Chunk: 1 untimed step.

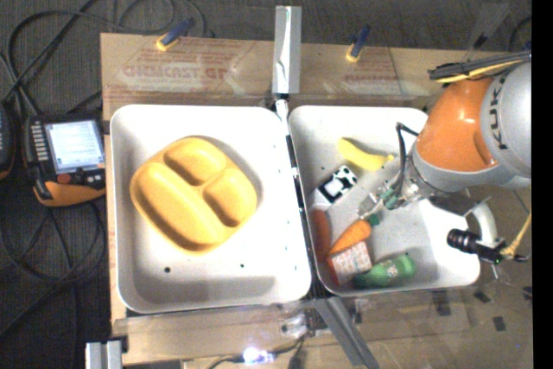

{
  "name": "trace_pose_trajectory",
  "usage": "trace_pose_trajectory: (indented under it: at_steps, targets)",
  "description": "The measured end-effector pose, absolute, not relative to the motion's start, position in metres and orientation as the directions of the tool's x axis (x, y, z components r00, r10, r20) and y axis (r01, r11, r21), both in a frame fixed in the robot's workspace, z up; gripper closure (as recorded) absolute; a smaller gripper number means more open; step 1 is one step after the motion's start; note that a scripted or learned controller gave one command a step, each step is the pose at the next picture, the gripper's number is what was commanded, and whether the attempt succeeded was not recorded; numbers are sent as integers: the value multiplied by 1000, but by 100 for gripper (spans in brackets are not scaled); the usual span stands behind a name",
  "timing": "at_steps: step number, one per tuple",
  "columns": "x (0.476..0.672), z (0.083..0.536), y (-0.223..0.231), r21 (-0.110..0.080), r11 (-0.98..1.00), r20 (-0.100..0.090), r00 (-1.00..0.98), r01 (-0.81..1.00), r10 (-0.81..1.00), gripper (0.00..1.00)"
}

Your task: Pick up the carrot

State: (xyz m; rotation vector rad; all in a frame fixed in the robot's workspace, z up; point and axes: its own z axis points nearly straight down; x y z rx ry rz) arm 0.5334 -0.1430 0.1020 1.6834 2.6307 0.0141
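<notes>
Approach step: gripper sits just above the leafy end of the carrot in the right bin, can't tell how its jaws stand, so next move needs a descent centred over the carrot body.

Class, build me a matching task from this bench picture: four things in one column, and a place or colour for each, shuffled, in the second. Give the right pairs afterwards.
Things:
1. yellow divided plate
2. carrot
3. banana
4. green bottle

Descriptions:
A. at the near edge of the right bin
B. orange, its leafy end just below the tool
C. lies in the left bin
D. yellow, towards the far side of the right bin

Pairs: 1-C, 2-B, 3-D, 4-A
</notes>
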Motion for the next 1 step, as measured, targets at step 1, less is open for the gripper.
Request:
trace_pose_trajectory:
  at_steps: [1]
  targets:
    - [497, 183, -69, -1, 403, 1, -403, 915, 915, 100]
